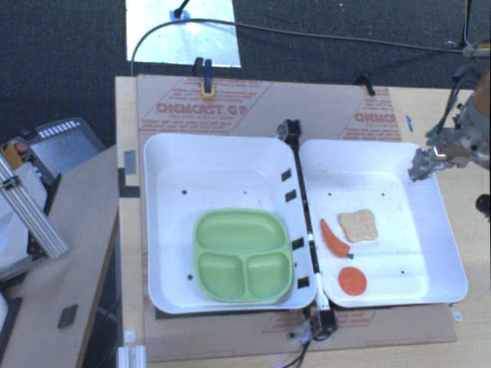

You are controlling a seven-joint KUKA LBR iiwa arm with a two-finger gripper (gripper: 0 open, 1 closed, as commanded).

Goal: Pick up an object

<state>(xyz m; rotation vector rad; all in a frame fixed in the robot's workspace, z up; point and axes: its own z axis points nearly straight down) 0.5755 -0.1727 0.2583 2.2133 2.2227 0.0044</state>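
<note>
In the right bin lie a slice of toast, an orange carrot just left of it, and a round red-orange disc nearer the front. My gripper hangs over the right bin's far right rim, well to the right of and beyond the toast. It is small and seen from the side, with nothing visibly held in it.
The left bin holds a green divided plate at its front right. A black clip strip runs between the bins. A cable crosses the dark floor behind the bench.
</note>
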